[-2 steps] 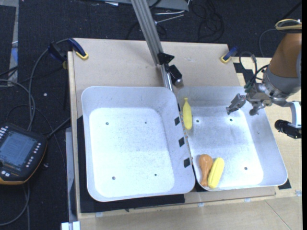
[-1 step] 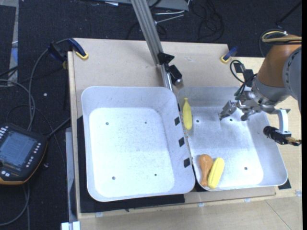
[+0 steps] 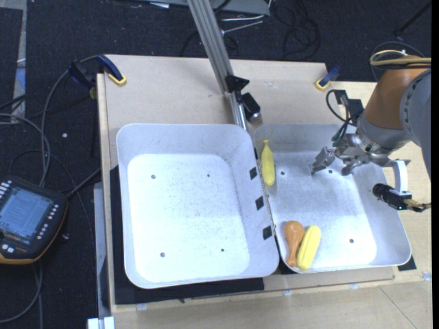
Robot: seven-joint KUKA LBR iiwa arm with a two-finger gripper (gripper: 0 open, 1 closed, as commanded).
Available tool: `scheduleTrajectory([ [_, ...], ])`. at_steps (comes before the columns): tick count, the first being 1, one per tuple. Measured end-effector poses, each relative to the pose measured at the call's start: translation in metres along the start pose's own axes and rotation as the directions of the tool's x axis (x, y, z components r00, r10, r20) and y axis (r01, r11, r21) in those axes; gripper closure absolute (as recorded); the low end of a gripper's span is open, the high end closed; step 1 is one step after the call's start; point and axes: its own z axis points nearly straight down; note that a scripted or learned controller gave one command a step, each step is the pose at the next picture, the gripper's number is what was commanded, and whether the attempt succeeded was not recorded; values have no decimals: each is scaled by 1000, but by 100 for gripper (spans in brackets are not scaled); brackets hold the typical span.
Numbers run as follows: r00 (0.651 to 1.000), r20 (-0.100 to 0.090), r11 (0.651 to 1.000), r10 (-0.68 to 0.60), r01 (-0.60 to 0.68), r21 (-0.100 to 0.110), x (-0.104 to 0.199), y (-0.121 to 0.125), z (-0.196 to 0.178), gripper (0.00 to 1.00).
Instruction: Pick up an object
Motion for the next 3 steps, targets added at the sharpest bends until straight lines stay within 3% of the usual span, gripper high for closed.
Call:
scheduleTrajectory([
  [1, 1000, 0, 1000, 0, 0, -1, 0, 0, -11, 100],
  [3, 1000, 1, 1000, 1, -1, -6, -1, -1, -127, 100],
])
